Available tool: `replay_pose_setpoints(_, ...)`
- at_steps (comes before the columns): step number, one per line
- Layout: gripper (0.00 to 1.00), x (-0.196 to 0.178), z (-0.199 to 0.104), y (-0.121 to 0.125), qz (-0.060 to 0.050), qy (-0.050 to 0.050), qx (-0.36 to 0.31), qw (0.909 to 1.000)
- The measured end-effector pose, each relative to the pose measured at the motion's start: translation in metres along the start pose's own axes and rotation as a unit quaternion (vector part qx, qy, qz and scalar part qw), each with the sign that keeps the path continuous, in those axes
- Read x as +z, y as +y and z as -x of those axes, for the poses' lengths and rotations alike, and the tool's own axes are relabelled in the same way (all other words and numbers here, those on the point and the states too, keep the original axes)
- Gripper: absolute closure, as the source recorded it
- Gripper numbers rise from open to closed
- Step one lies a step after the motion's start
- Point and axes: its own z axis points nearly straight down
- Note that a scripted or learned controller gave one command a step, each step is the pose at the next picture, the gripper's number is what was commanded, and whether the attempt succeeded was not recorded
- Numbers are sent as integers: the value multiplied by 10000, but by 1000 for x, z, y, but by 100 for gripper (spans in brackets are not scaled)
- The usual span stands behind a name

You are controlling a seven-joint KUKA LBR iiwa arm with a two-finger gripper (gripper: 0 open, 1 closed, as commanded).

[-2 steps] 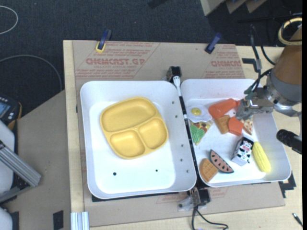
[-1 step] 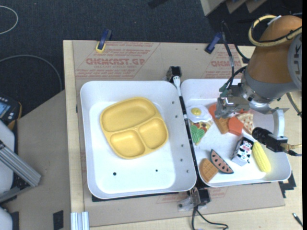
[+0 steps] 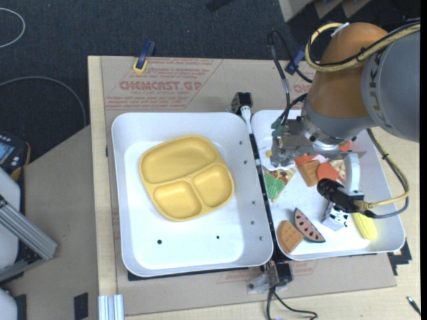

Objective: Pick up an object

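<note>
The left bin [image 3: 127,179] holds a yellow tray [image 3: 185,177], apart from the action. In the right bin [image 3: 393,235] toy foods crowd together: a green piece [image 3: 274,184], a cookie [image 3: 289,235], a melon slice [image 3: 308,225], corn [image 3: 364,225]. The gripper [image 3: 288,149] hangs low over the bin's upper left, arm bent in from the right. Whether the fingers are wide or narrow I cannot tell. Such crowding could mean a nudge or a miss.

A robotics lab; two white bins [image 3: 127,179] sit on a cardboard-topped bench [image 3: 167,85]; cables [image 3: 13,25] trail over dark carpet beside that bench.
</note>
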Motion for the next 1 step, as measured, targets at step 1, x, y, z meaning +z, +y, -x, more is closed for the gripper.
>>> replay_pose_setpoints(1, 100, -18, -16, 3, 26, -5, 8, 10000)
